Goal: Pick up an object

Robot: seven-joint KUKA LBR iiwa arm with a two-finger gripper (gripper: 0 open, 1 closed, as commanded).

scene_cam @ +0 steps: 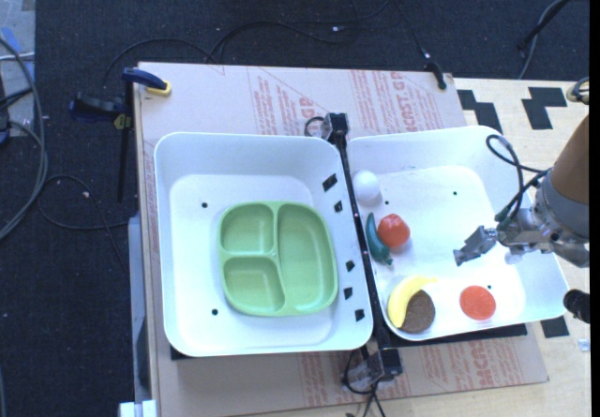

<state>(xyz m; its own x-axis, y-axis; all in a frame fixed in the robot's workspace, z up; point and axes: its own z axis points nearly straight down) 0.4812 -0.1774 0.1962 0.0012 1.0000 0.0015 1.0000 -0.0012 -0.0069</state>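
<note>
The right bin [441, 171] holds several small objects. A white ball [365, 186] lies near its left wall. Below that sit a red tomato [394, 230] and a green piece [378, 243] side by side. At the front lie a yellow banana [403, 296], a brown round piece [420, 313] touching it, and a red-orange disc [478, 302]. My gripper [497, 249] hangs over the right middle of this bin, above and slightly right of the disc. It is open, with nothing between its fingers.
The left bin [187, 171] holds a green divided plate [277, 258]. A black clamp strip [352, 237] runs between the two bins. A cable [506, 157] loops over the right bin's far right corner, near the arm.
</note>
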